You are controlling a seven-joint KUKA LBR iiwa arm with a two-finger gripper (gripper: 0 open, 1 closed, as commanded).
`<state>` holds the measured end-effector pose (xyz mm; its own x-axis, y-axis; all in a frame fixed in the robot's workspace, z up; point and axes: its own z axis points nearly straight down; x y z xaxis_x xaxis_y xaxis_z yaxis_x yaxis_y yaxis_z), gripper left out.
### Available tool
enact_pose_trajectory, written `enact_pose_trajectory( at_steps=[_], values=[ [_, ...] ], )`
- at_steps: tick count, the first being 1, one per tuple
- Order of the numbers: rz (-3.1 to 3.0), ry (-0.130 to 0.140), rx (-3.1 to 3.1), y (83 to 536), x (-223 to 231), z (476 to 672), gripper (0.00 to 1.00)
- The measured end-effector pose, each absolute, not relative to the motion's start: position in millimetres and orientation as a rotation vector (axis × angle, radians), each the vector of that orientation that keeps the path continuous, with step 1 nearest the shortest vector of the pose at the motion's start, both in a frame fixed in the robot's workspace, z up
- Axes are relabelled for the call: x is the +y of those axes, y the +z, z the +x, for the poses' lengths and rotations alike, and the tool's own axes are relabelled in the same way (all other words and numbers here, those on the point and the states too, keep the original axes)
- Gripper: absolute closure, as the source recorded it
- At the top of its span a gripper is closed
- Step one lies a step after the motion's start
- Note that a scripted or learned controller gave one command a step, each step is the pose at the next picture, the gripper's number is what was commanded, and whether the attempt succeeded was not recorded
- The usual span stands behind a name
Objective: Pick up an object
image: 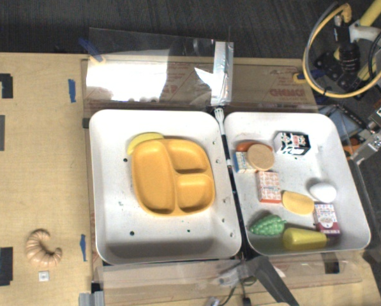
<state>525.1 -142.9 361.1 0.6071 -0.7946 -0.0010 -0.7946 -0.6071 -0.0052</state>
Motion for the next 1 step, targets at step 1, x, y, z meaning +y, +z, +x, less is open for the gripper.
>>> enact_pose_trajectory(
  at_steps=[1],
  values=[
    [-2.946,-0.004,1.079,379.2,-141.3,531.6,1.00]
  ],
)
